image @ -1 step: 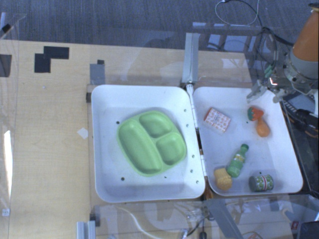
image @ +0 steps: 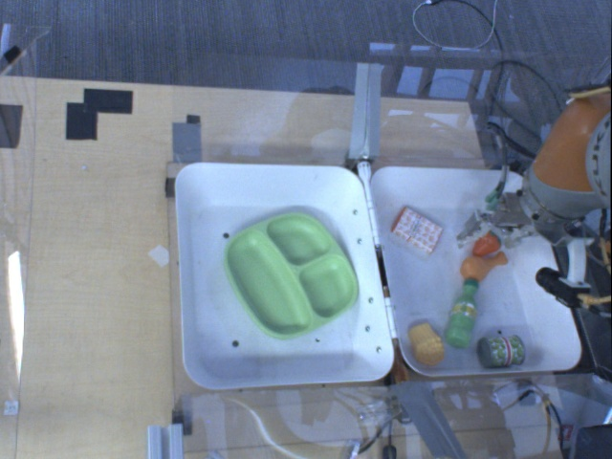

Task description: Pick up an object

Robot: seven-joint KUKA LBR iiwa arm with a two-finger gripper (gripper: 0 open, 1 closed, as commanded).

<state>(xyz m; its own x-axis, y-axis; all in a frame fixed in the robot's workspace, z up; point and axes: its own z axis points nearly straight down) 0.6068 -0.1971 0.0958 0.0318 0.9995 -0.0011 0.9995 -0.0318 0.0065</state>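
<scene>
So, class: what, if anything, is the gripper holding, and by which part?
Cannot be told: the gripper sits right above the orange carrot-shaped toy in the right bin; no grasp is visible.

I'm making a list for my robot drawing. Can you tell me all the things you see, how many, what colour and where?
Bins: two, white, side by side on the bench.
Divided plate: one, light green, in the left bin, near its middle.
Small patterned box: one, white with red dots, upper left of the right bin.
Orange toy: one, orange and red, right bin, just below the gripper.
Bottle: one, green, lying in the right bin's lower middle.
Yellow lump: one, yellow-brown, right bin's lower left corner.
Can: one, dark green, on its side, lower right of the right bin.
Arm: one, grey with an orange band, from the right.
Gripper: one, over the right bin.
</scene>
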